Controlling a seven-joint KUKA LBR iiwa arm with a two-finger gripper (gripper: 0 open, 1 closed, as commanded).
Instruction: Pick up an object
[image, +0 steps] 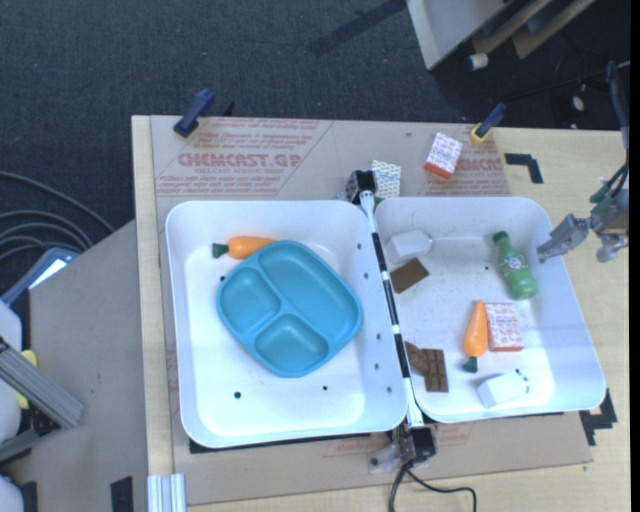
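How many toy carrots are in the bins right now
2. One carrot lies in the left bin, beside the blue plate's upper left edge. The other carrot lies in the right bin, beside a red-and-white box.

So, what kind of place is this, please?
Probably a robotics lab test bench, not a home kitchen: two white bins clamped to a board, toy food such as a plastic carrot and green bottle, and loose cables on the floor.

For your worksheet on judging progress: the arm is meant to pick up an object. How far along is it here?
Done: nothing looks lifted; the green bottle, carrot and chocolate bar all lie in the right bin. In hand: the gripper is at that bin's right rim, beside the bottle. Left: reaching an object, closing on it and lifting.
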